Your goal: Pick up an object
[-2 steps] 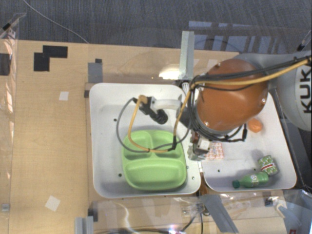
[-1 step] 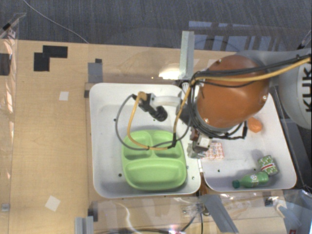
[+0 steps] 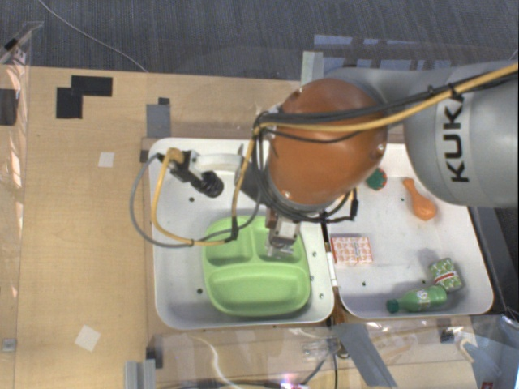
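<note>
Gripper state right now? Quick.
Gripper: low over the green tray in the left bin; open or closed cannot be told from this view.

Fixed overhead camera, slanting down on both bins [image 3: 166, 298]

Green tray [image 3: 256, 286], orange carrot [image 3: 421, 201]

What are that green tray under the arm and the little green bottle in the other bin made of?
The green tray, split into compartments, looks like moulded plastic: one even colour, rounded edges, a soft sheen, though silicone is possible. The green bottle, lying on its side in the right bin, seems plastic too: glossy, with a white printed label. It may be a toy; the picture cannot settle that.
</note>
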